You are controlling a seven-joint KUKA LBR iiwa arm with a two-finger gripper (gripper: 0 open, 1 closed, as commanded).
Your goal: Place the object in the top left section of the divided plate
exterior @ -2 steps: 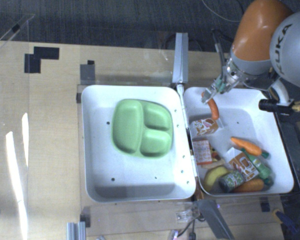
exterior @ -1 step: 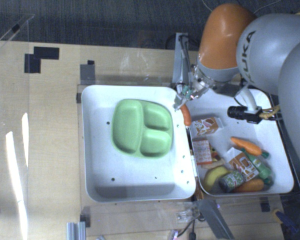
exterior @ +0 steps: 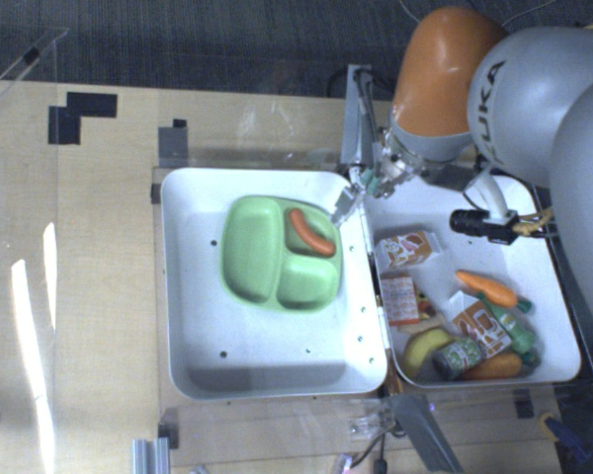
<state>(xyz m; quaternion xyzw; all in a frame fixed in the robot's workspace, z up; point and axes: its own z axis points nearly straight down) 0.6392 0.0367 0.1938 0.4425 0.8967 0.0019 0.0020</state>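
A green divided plate [exterior: 252,255] lies in the left white bin [exterior: 267,368]. An orange-red sausage [exterior: 311,233] rests in the plate's upper right compartment as this view shows it, apart from the gripper. My gripper [exterior: 348,202] hangs just right of that compartment, over the left bin's right wall, tilted down toward the left. Nothing shows in it. The plate's long left compartment and lower right compartment hold nothing.
The right bin [exterior: 563,354] holds two snack packets [exterior: 406,250], a carrot [exterior: 486,287], a banana [exterior: 425,345], a green bottle [exterior: 469,354] and an orange packet [exterior: 479,324]. The arm's orange band [exterior: 440,62] and grey body loom over the upper right.
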